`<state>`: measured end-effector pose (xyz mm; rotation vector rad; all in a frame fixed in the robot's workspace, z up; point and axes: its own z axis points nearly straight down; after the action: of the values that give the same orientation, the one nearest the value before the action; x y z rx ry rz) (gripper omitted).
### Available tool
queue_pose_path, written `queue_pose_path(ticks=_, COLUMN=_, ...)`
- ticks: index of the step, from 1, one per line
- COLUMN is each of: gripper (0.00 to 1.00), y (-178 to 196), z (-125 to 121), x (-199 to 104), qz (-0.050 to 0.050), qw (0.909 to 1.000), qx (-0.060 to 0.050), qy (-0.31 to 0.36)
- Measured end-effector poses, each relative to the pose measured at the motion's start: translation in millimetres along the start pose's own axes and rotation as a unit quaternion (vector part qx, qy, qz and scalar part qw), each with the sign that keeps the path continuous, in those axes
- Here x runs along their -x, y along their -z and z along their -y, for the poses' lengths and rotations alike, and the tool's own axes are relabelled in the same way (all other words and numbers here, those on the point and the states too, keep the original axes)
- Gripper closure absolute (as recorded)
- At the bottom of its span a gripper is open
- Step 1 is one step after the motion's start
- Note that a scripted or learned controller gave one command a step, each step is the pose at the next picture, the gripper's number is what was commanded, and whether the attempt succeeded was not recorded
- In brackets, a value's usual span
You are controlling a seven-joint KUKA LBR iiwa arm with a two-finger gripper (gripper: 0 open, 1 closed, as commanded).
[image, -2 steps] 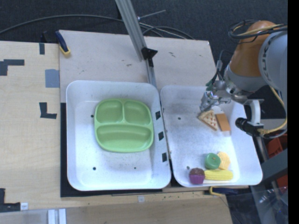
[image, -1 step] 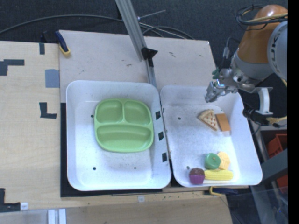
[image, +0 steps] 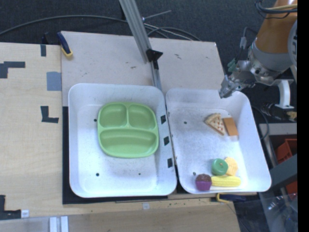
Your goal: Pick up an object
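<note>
While I am watching, the gripper [image: 226, 92] is hovering just above-right of the pizza slice [image: 215, 123]; grip state I cannot tell.

Both white bins [image: 77, 129] look like smooth plastic, scuffed and speckled with dark grime. At nine o'clock, the green divided plate [image: 128, 129] has a soft satin plastic sheen. The bench [image: 24, 129] reads as pale matt wood. At twelve, a ribbed metal rail [image: 135, 21] glints dully.
</note>
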<state>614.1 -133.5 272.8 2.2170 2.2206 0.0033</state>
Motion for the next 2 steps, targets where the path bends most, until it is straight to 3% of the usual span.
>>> queue_pose_path(ticks=2, gripper=1.00, y=4.9, z=30.5, x=-101.2, qz=-0.001, qw=1.0000, qx=-0.002, qy=0.002)
